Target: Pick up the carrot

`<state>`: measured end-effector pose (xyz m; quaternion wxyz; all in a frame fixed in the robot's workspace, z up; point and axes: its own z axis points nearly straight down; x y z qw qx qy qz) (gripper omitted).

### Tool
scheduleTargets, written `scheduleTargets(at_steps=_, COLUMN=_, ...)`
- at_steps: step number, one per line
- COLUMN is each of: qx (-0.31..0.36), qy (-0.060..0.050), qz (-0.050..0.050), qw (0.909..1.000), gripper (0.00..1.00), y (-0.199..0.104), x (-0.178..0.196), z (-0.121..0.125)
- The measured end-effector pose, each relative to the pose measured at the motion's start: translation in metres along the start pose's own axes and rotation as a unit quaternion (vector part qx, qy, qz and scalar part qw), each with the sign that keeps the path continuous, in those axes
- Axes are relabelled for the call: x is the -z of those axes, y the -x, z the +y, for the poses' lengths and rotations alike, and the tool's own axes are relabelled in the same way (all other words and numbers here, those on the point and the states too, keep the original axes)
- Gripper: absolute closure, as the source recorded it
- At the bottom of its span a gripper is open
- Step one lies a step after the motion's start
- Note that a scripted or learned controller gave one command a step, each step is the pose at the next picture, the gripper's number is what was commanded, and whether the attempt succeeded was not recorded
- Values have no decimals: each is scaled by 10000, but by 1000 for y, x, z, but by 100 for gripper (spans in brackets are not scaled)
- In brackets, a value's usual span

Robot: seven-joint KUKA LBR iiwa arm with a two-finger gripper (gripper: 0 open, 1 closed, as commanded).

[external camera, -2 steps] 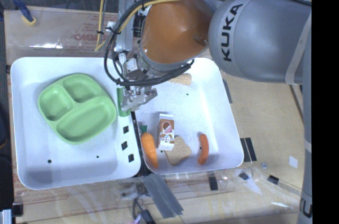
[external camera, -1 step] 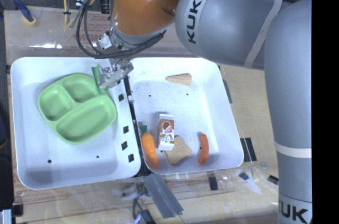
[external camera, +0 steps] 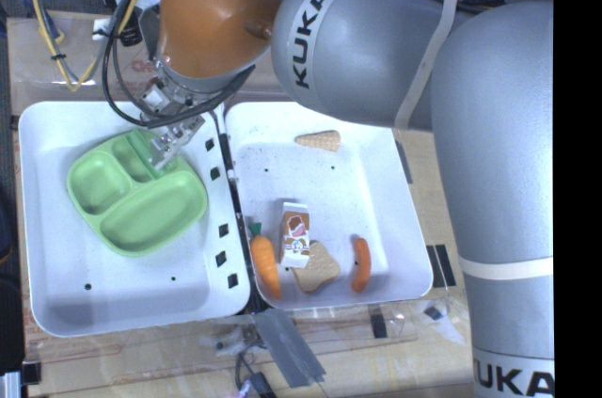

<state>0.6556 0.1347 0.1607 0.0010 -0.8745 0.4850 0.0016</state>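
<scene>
The carrot (external camera: 265, 264), orange with a small green top, lies against the left wall of the right bin (external camera: 404, 199), near its front corner. My gripper (external camera: 167, 140) hangs over the left bin (external camera: 47, 227), above the far right compartment of a green divided plate (external camera: 136, 196). It is well to the left of the carrot and further back, and nothing shows in its grasp. The orange wrist band and grey arm cover the area behind both bins.
Beside the carrot stand a small carton (external camera: 295, 237), a slice of toast (external camera: 318, 270) and a sausage (external camera: 360, 262). A tan wedge (external camera: 318, 140) lies at the back of the right bin. Yellow and black cables (external camera: 66, 1) loop at the top left.
</scene>
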Motion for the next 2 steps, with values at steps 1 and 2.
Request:
scheduleTargets(at_steps=1, qx=-3390, qy=4, qz=7, qw=9408, gripper=100, y=50, x=5, z=-7)
scheduleTargets(at_steps=2, qx=-2499, qy=11, qz=14, qw=9683, gripper=100, y=93, x=24, z=-1)
